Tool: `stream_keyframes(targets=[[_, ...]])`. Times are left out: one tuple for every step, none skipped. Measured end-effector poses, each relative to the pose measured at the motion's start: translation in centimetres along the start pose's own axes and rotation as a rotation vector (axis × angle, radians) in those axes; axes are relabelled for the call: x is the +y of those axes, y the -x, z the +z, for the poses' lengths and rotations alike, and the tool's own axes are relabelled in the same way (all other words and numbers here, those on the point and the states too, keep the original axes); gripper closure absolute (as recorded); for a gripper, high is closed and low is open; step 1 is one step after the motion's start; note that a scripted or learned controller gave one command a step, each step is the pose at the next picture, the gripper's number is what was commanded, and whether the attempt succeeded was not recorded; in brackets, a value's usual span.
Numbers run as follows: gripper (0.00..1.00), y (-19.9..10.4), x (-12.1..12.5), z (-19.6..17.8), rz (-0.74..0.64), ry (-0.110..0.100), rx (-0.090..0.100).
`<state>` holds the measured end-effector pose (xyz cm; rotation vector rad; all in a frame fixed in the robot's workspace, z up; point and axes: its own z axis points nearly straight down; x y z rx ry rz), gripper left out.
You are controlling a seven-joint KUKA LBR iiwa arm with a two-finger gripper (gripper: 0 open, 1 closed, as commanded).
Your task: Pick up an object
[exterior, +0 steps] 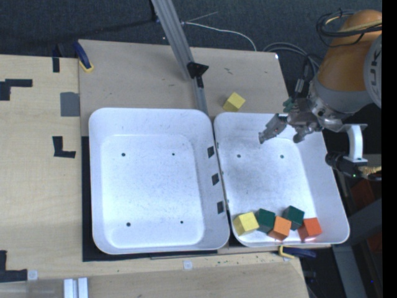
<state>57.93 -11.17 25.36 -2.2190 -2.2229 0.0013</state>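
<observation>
Several small blocks lie along the near edge of the right bin (248, 172): a yellow block (246, 222), a dark green block (265, 218), an orange block (281, 227), a second green block (294, 215) and a red-orange block (310, 228). Another yellow block (234, 102) rests on the bench beyond the bins. My gripper (284, 133) hangs over the far right part of the right bin, well away from the blocks. Its two fingers are spread apart and nothing sits between them.
The left bin (149, 179) stands beside the right one. A grey metal bar (177, 36) slants down from the top toward the gap between the bins. Cables run behind the arm at the upper right. Black tape marks dot the bench at the left.
</observation>
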Motion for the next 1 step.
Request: stream_keyframes(targets=[[0.0,-1.1,-4.51,6.08,0.001,-0.009,0.002]])
